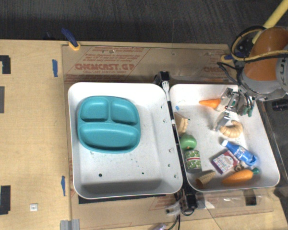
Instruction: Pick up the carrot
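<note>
The carrot (210, 102) is small and orange and lies in the right bin (192, 96) near its far wall, pointed end to the left. My gripper (224, 110) hangs low just right of the carrot's thick end, apparently open, one finger (227, 97) beside the carrot and the other above a beige croissant (232, 129). The carrot is not between the fingers. The arm's grey wrist and orange band (266, 56) rise up at the right.
The right bin also holds a blue bottle (240, 154), a purple packet (224, 162), an orange vegetable (237, 177), a green fruit (187, 141), a green jar (193, 160) and a brown piece (206, 178). A teal divided plate (108, 123) sits in the left bin (149, 166).
</note>
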`<state>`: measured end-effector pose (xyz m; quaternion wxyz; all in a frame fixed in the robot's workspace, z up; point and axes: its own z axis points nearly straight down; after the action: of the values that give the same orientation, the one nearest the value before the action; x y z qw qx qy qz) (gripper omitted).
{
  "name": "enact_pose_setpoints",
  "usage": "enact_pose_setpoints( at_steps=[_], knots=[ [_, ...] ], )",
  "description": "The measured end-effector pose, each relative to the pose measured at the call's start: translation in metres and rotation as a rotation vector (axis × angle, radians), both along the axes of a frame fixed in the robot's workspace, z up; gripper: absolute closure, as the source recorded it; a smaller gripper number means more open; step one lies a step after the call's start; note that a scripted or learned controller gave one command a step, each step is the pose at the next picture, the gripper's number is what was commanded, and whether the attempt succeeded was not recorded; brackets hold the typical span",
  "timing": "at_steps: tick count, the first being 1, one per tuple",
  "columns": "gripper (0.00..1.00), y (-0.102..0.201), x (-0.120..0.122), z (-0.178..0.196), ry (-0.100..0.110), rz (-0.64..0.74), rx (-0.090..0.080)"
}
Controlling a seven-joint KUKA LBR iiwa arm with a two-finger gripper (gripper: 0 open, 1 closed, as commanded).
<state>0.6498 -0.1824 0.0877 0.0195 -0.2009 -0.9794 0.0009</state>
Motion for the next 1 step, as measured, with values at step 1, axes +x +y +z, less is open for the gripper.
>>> enact_pose_setpoints(
  at_steps=[1],
  knots=[
    [0.00,0.0089,-0.0001,-0.0001,0.004,-0.202,-0.005]
  ],
)
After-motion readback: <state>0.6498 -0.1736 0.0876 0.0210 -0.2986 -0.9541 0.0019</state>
